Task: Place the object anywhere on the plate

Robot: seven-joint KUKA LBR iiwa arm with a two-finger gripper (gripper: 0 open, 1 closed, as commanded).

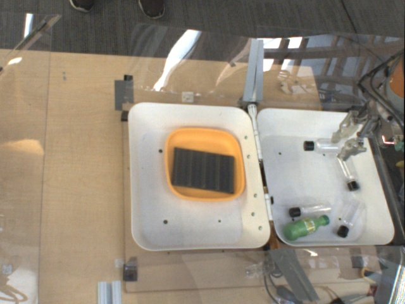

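Note:
An orange plate (pixel 204 139) sits in the left white bin (pixel 149 189). A dark grey ribbed rectangular object (pixel 204 170) lies flat on the plate and covers most of its middle. My gripper (pixel 352 136) is at the upper right of the right bin (pixel 285 170), low over two clear tubes with black caps. One tube (pixel 321 147) lies just to its left and the other (pixel 347 173) just below it. I see nothing held in the gripper.
At the front of the right bin lie a green bottle (pixel 305 227), a clear tube with a green cap (pixel 310 211) and another clear tube with a black cap (pixel 349 222). A ridge (pixel 259 170) divides the two bins.

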